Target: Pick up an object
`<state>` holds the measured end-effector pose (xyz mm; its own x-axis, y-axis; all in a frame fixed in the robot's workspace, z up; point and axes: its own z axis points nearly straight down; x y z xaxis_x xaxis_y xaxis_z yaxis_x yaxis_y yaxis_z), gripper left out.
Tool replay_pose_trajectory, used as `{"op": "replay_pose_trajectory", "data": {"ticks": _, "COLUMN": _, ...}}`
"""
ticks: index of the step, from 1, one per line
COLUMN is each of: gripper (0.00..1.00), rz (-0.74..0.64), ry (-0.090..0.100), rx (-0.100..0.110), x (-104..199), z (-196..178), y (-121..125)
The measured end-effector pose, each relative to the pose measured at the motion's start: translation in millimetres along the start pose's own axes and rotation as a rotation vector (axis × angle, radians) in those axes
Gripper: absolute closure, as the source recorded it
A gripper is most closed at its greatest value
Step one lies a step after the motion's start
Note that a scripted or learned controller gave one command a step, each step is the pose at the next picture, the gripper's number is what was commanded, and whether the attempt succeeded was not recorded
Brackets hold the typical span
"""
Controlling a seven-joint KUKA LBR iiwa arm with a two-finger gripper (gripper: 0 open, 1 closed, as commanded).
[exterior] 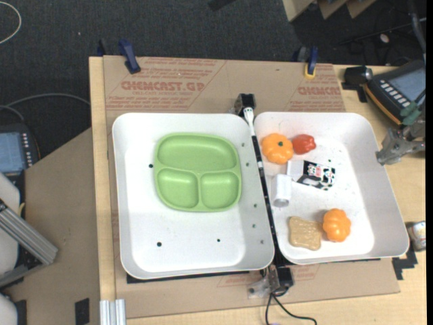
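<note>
Bins sit side by side: left bin (pixel 135 235) holds a green divided plate (pixel 198 172). Right bin (pixel 379 181) has an orange pumpkin (pixel 277 148) by its left wall, red pepper (pixel 304 143) just right of it, cow-print box (pixel 317 175), white cup (pixel 281 190), tan cookie (pixel 304 233), second pumpkin (pixel 336 224).

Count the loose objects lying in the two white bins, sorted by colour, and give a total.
Green: 1, the green three-compartment plastic plate in the left bin.
Orange: 2, the orange pumpkin-shaped toy and the second orange pumpkin-shaped toy.
Red: 1, the small red toy.
White: 1, the white cylinder.
Black and white: 1, the black-and-white patterned piece.
Tan: 1, the tan bread-shaped piece.
Total: 7
</note>
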<state>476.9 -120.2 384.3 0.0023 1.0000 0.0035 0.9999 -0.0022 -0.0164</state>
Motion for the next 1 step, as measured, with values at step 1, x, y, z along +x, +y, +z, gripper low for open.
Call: {"op": "replay_pose_trajectory", "data": {"ticks": 1, "gripper": 1.00, "rz": -0.004, "ry": -0.008, "rx": -0.038, "x": -0.9, "z": -160.8, "y": 0.2}}
